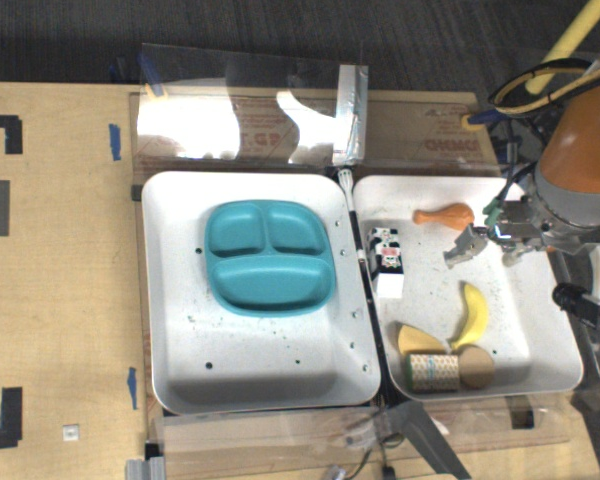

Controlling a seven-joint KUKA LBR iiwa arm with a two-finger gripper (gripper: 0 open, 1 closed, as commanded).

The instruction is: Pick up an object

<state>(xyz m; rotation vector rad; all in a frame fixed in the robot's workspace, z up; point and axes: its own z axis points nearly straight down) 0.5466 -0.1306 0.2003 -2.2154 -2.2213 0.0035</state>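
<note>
A teal plastic divided plate (270, 255) lies in the left white bin (170, 298). In the right white bin (550, 358) a small black-and-white card (385, 253) lies near the divider, with an orange toy drumstick (445, 215), a yellow banana (470, 315) and a patterned tape roll (435, 370) beyond. The tool (477, 244) hovers just right of the drumstick, its fingers spread and pinching nothing.

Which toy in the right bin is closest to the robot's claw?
The orange drumstick toy, at the top of the right bin. It lies just left of the gripper; the banana and the rest sit lower down.
</note>
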